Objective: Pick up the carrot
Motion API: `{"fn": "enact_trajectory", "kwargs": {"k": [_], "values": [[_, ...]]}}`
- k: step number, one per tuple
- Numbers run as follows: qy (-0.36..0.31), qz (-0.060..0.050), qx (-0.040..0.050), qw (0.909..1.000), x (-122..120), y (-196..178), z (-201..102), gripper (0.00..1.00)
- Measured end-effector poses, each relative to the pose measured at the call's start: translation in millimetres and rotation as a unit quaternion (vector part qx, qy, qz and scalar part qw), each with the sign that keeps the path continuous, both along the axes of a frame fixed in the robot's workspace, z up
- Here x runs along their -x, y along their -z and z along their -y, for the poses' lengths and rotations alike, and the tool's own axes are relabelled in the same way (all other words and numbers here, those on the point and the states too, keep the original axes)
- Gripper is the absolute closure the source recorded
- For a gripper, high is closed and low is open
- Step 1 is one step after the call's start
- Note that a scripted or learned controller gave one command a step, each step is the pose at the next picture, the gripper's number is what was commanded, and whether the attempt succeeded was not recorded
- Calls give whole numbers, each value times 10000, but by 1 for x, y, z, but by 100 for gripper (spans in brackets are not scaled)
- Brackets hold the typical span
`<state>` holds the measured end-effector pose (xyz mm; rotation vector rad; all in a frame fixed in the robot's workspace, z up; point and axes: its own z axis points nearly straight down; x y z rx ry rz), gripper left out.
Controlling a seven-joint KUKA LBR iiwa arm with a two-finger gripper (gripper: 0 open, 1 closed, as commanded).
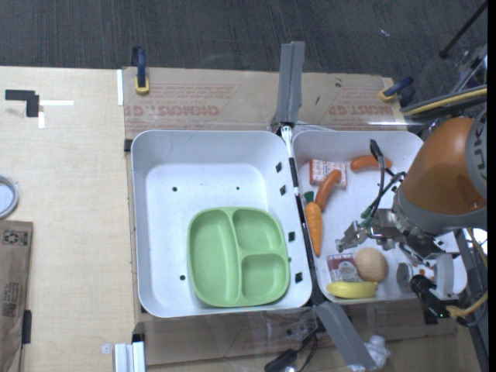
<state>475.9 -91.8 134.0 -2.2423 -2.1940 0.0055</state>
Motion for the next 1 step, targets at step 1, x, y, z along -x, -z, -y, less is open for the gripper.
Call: {"fn": "enact_trajectory", "kwargs": {"k": [1], "values": [[-15,16,8,10000,-35,-57,-76,0]]}}
